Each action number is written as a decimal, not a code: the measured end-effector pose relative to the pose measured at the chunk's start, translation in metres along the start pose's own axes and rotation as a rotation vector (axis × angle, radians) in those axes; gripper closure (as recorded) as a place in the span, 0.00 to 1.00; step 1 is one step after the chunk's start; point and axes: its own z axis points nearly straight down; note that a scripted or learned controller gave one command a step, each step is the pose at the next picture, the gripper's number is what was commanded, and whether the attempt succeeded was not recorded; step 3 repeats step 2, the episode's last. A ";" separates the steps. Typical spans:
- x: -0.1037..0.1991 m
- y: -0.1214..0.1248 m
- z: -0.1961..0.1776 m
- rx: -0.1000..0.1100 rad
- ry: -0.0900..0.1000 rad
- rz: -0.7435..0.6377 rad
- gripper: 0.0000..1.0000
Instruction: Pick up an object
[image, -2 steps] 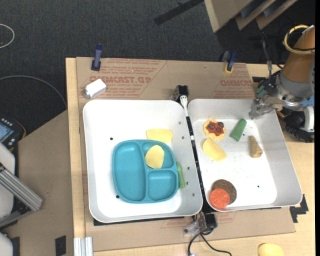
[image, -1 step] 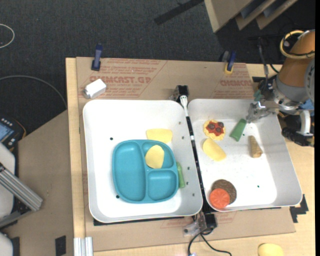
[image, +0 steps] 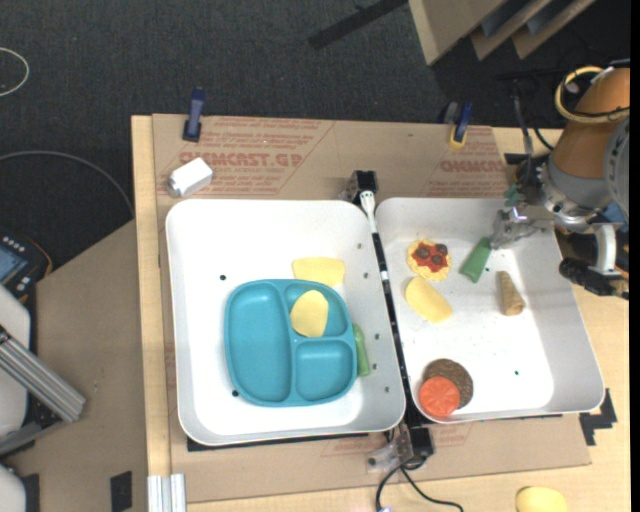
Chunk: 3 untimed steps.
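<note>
Green block (image: 475, 261), likeliest pick, lying slantwise toward the back of the right bin (image: 545, 350), just beside the claw (image: 512, 226) and perhaps touching it at the upper end; too small to tell. Placed loose among other small things, presumably scattered so that any one may be taken: round red-and-yellow toy (image: 430, 258) just to its left, yellow wedge (image: 428, 300) nearer the front, brown cylinder (image: 511, 293) just to the right, orange disc (image: 441, 393) against the front rim. Enough bare floor around the block for a grasp from above, though the cylinder sits near.

Left bin (image: 200, 260) holding a blue tray (image: 262, 345) with a yellow piece (image: 310, 313) in its upper compartment, a second yellow piece (image: 318, 269) just behind the tray, a green strip (image: 361, 352) along the tray's right edge. Well apart from the claw, so unlikely to matter now.

Arm (image: 590, 130) reaching in from the right over the back corner of the right bin, orange band high, wrist bent downward, claw low over the bin floor by the block's upper end. Open, closed or gripping: cannot tell, the tip being small and blurred against the white. No clear sign of the block lifted; judged to be resting on the bin floor. Task judged at the reaching or closing step, not done.

Both bins side by side on the brown tabletop (image: 300, 150).
</note>
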 end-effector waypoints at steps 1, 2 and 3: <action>0.000 0.000 0.002 -0.001 0.000 0.000 1.00; 0.000 0.000 0.002 -0.001 -0.001 0.000 1.00; 0.000 0.000 0.002 -0.001 -0.001 0.000 1.00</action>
